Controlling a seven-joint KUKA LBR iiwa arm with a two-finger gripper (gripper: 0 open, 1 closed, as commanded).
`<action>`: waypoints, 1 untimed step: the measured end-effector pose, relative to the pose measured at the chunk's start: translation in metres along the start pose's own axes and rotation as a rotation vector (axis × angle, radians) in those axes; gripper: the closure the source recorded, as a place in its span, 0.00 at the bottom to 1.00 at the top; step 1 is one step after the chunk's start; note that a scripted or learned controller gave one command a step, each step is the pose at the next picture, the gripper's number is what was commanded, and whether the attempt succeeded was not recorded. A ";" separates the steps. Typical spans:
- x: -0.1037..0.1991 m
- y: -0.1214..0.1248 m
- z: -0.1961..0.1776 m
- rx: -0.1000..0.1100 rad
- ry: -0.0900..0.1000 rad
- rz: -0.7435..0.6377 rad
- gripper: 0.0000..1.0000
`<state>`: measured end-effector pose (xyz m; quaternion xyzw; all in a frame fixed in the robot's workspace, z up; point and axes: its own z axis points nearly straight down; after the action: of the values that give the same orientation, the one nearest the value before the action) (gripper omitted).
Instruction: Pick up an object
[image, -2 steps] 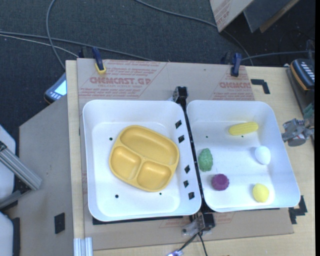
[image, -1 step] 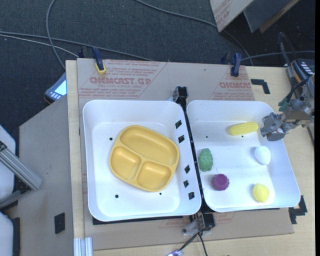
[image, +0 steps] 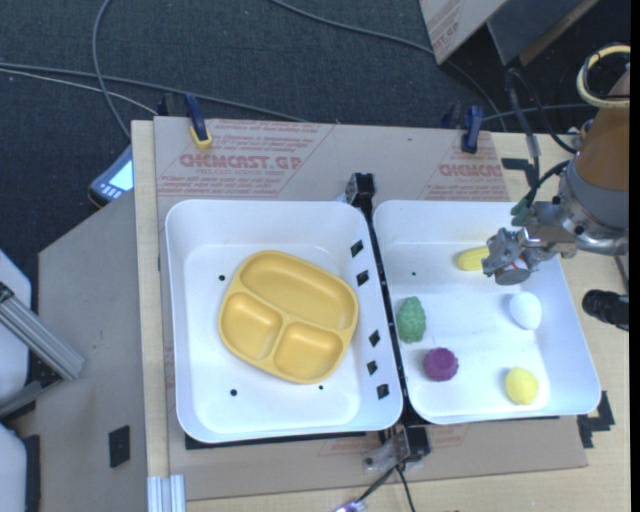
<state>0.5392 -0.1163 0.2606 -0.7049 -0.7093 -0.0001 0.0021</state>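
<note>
The right bin (image: 560, 395) holds several small objects. A yellow oblong piece (image: 469, 261) lies at its far side, a white egg-shaped piece (image: 524, 310) sits right of centre, a green lump (image: 411, 318) is near the left wall, a purple ball (image: 440, 364) sits in front of it, and a yellow ball (image: 521, 385) rests at the front right. My gripper (image: 505, 259) hangs over the bin's far right part, just right of the yellow oblong piece and above the white piece. Nothing shows between its tips.
The left bin (image: 190, 330) carries a yellow divided plate (image: 288, 315). A black divider with clips (image: 368, 290) runs between the bins. Blue clamps (image: 198, 125) hold the cardboard base at the back. Cables trail across the dark floor behind.
</note>
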 end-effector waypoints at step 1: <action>0.043 0.010 0.003 -0.001 -0.001 0.001 1.00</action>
<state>0.5486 -0.0730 0.2582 -0.7052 -0.7091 -0.0002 0.0017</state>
